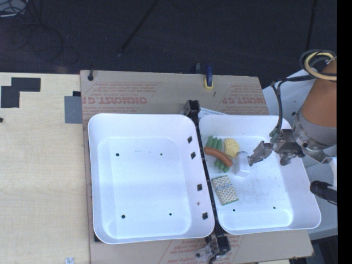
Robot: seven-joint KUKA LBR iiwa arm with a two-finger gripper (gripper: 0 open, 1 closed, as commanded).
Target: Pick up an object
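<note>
- I see a checkered pad (224, 189) nearest me, by the right bin's (297, 220) left wall
- Beyond it, the orange sausage (218, 157) lies slantwise beside green pieces (215, 146) and a yellow piece (231, 146)
- The gripper (258, 157) hangs just right of them; whether it is spread I cannot tell, so my reach goes left

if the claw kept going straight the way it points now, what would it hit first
The claw points left across the right bin. First in its line looks like a small clear object just ahead, then the orange sausage-shaped item. Height above the bin floor is unclear.
</note>
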